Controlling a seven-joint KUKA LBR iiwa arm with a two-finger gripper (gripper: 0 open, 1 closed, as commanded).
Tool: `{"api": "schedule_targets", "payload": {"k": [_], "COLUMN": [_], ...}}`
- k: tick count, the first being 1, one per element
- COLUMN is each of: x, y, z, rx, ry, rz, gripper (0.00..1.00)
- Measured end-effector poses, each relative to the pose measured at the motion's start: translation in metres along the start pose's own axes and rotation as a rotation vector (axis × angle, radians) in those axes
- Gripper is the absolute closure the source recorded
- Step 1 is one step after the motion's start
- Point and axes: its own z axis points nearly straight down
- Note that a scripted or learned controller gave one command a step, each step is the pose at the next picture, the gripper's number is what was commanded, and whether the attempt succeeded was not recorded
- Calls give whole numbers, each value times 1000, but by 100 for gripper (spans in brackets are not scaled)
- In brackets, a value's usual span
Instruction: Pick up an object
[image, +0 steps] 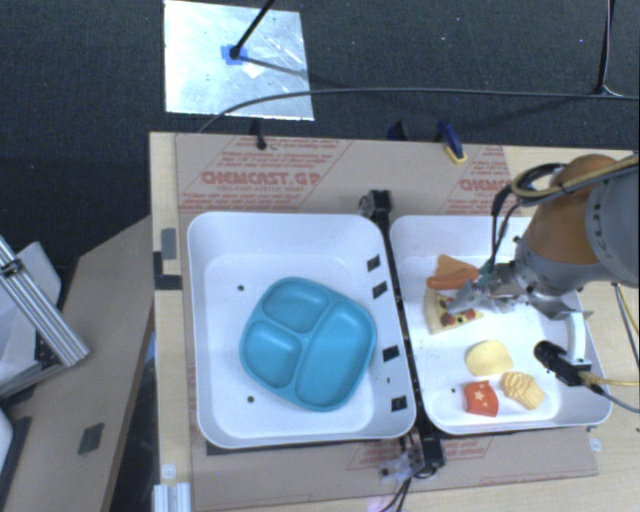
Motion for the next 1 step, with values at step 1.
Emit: {"api": "schedule_targets", "payload": {"k": [1], "x": [1], "y": [3], "z": [-13], "rx": [-5], "ry": [3], "rz": [-1], "gripper": [100]}}
